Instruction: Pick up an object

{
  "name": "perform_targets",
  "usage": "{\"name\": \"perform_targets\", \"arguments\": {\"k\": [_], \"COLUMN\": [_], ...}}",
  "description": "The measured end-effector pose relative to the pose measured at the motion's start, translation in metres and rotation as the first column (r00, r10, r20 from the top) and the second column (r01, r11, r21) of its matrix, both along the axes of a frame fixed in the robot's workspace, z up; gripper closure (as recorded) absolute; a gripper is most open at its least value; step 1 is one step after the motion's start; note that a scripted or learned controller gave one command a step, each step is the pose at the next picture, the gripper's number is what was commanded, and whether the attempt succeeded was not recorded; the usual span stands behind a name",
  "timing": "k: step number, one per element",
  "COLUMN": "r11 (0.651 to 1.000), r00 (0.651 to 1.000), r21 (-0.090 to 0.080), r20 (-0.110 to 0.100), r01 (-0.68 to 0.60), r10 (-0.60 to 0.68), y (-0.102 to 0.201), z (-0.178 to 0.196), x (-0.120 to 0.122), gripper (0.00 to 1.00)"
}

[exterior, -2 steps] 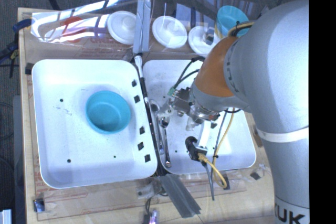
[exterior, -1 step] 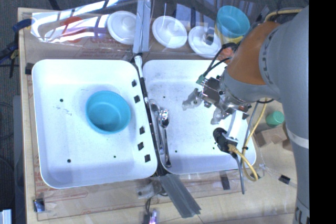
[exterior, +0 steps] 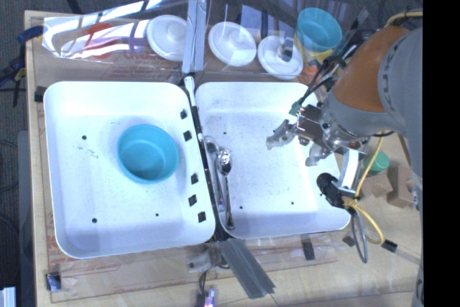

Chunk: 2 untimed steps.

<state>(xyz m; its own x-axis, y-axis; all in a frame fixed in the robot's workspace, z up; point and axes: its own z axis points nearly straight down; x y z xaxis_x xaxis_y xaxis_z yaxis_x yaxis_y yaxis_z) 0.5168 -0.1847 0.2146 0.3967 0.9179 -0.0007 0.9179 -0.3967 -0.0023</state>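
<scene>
Wooden worktop (exterior: 108, 72) carries two shallow white bins side by side, with a clear screen standing behind them. Over the right bin (exterior: 259, 216) hangs the grey arm (exterior: 392, 86), and the fingers (exterior: 287, 134) point toward the middle divider. They look parted, with a metal tip reaching forward and nothing between them, though the wrist hardware crowds the view and I would not swear to the gap.

Ahead of the fingers, well apart and against the divider, lies a metal spoon (exterior: 223, 169), its bowl toward the far end and its handle running toward the near rim. Beyond the divider, farther still from the fingers, a blue bowl (exterior: 149, 152) sits upright in the left bin (exterior: 72, 226). Either could serve as the object to pick.

My judgement is that this is the approach step: no grasp is made and the arm hovers over bare bin floor. The spoon is the nearer candidate, so the next move would carry the fingers across to it, turn them so they straddle the thin handle crosswise, and then descend. That is awkward, since the spoon lies flat and hard against the bin wall, leaving little room on one side. The bowl rim would offer an easier pinch but demands a longer reach.
</scene>
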Motion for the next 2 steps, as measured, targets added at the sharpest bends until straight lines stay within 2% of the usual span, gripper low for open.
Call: {"name": "perform_targets", "arguments": {"k": [1, 2], "r11": [1.0, 0.998], "r00": [1.0, 0.998], "r21": [0.001, 0.001], "r20": [-0.003, 0.001], "r01": [-0.016, -0.063], "r10": [0.016, 0.063], "y": [0.074, 0.057], "z": [-0.107, -0.032], "x": [0.022, 0.0], "gripper": [0.0, 0.0]}}
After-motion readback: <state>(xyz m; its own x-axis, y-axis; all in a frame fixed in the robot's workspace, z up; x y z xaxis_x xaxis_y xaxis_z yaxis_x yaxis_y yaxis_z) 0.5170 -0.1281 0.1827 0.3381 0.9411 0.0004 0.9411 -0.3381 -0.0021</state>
